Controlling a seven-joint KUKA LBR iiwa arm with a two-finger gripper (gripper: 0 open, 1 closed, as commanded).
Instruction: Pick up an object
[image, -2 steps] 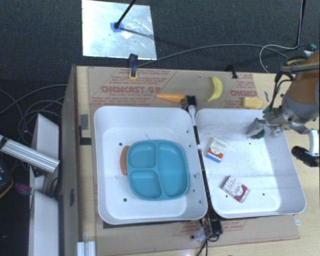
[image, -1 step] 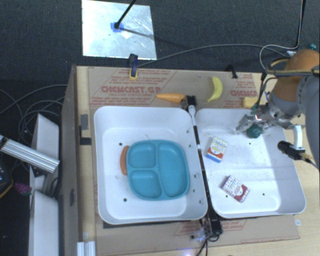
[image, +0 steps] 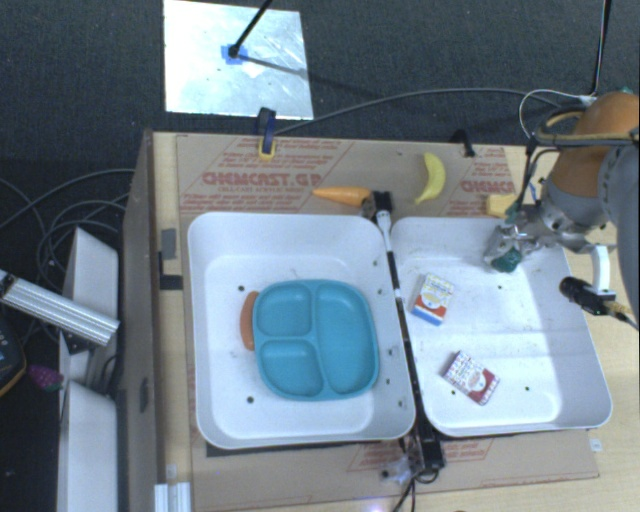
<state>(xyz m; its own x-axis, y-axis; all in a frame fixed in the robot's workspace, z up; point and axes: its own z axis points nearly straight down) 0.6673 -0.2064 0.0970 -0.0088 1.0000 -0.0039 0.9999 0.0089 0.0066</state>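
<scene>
My gripper (image: 505, 252) hangs over the far right part of the right bin (image: 560, 410), below the grey wrist and orange band. A small teal-green thing (image: 509, 261) shows at its tip; whether it is held between the fingers is unclear. Lower in the same bin lie a small white, blue and red carton (image: 433, 299) near the left wall and a red patterned packet (image: 469, 377) toward the front. The left bin (image: 215, 300) holds a blue divided plate (image: 315, 337) with an orange sausage-shaped piece (image: 246, 319) at its left edge.
On the cardboard behind the bins lie a yellow banana (image: 432, 178) and an orange carrot (image: 341, 196). A black clip (image: 381, 206) sits where the bins meet at the back. Cables run along the right side near the arm.
</scene>
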